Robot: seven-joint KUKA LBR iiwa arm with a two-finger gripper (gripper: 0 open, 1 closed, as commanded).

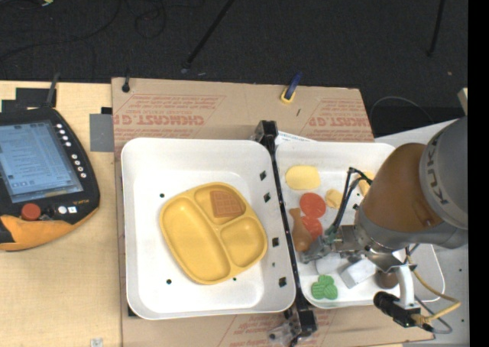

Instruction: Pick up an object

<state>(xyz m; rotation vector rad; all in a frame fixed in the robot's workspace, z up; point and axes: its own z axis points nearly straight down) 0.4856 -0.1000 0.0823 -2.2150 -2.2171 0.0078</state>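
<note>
Camera view, items as seen from above:

1. Table: pale wood surface, with a sheet of printed cardboard under both bins.
2. Left bin: shallow, white. It holds a yellow divided plate lying slightly toward the bin's near right corner. A brown waffle-patterned square sits in the plate's far compartment.
3. Right bin: shallow, white, touching the left bin along a dark centre divider.
   - Yellow oval piece near the far left corner.
   - Red round piece just toward the near side of it, with a second red piece just beside that.
   - Brown piece against the left wall, touching the lower red piece.
   - Small yellow piece to the right of the red round piece.
   - Green lumpy piece near the near left corner.
   - Pale grey block just right of the green piece, under the arm's wrist.
4. Arm: grey with an orange band, entering over the right bin's right side and covering much of it.
5. Gripper: low over the bin's middle, close to the brown and red pieces. Jaws: dark and partly hidden by the wrist; cannot tell how far apart they stand, or whether anything is between them.
6. Control tablet: at the table's left edge, screen lit, orange and black casing.
</note>
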